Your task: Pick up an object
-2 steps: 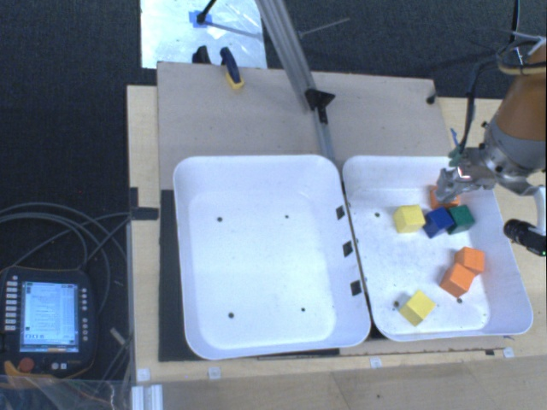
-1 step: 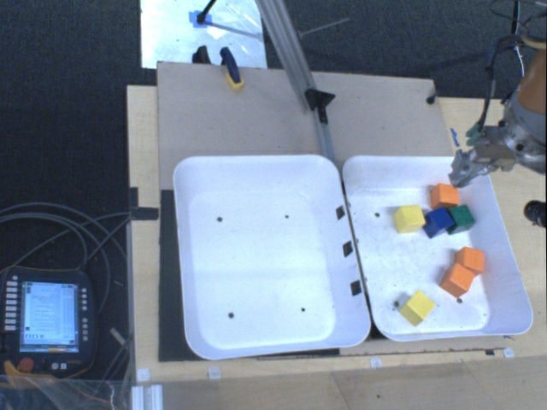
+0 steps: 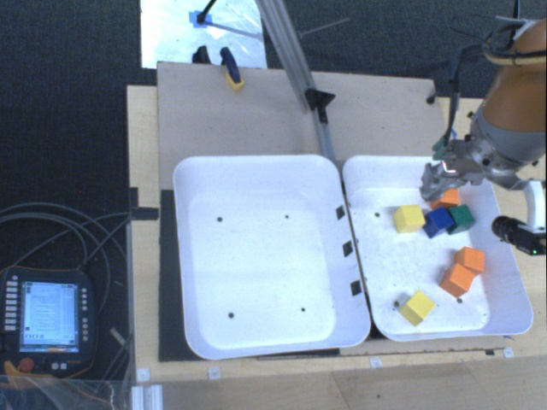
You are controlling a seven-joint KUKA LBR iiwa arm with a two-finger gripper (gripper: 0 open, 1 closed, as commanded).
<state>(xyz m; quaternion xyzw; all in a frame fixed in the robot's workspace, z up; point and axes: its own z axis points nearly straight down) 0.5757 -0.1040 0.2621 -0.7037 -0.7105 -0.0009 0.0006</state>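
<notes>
Blocks sit in the right bin (image 3: 504, 314): yellow block (image 3: 409, 219), blue block (image 3: 438, 221), green block (image 3: 461, 218) and an orange block (image 3: 447, 199) clustered just under the tool (image 3: 441, 180); two more orange blocks (image 3: 462, 271) and another yellow block (image 3: 418, 307) lie nearer the front of that bin. Step looks like approach, tool over the cluster's orange block. Can't tell tool state, nothing visibly gripped. Next move probably a straight drop onto one block, avoiding its touching neighbours.

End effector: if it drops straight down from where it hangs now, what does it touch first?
Probably the orange block peeking out just beneath the end effector in the right bin. The blue block lies close beside it, and depth from this slanted view is uncertain.
</notes>
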